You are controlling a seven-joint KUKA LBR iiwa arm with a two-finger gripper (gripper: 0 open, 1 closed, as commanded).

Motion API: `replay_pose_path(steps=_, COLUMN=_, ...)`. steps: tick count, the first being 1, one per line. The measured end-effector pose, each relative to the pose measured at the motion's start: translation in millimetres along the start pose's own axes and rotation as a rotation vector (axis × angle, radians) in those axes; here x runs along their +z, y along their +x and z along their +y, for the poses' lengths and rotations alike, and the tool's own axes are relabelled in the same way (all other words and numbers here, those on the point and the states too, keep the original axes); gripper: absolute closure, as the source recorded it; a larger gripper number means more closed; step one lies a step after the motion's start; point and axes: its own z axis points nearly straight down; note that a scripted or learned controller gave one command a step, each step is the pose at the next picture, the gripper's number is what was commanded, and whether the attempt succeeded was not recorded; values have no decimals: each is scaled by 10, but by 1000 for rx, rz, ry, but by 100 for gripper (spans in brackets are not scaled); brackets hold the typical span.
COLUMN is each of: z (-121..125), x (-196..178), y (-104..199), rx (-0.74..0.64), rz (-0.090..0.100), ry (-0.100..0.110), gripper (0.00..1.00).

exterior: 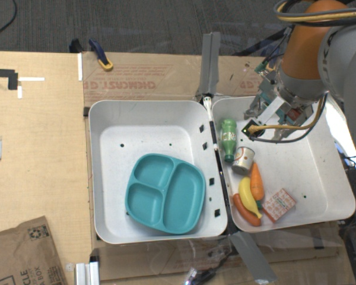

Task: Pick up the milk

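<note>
Arm: grey with an orange band, reaching in from the right; its hand (253, 123) hangs over the right bin (320, 177).
Right bin: green bottle (228, 136), small carton (244, 159), carrots (257, 181), banana (247, 196), pink box (279, 204), clustered at its left side.
Left bin (107, 159): teal divided plate (165, 193).
Counter (35, 153): cardboard lies at its lower left.

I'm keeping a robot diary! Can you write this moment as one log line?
task: pick up milk | gripper: above right bin, holding nothing seen | milk carton: lying in right bin, untouched | status: not picked
</note>
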Motion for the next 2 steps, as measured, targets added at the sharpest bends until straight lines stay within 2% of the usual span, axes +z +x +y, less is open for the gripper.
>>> replay_pose_path(steps=1, z=142, x=-209, y=68, rx=-28, rz=1, ry=-1, gripper=0)
replay_pose_path(steps=2, z=659, x=418, y=113, rx=22, rz=0, ry=-1, gripper=0)
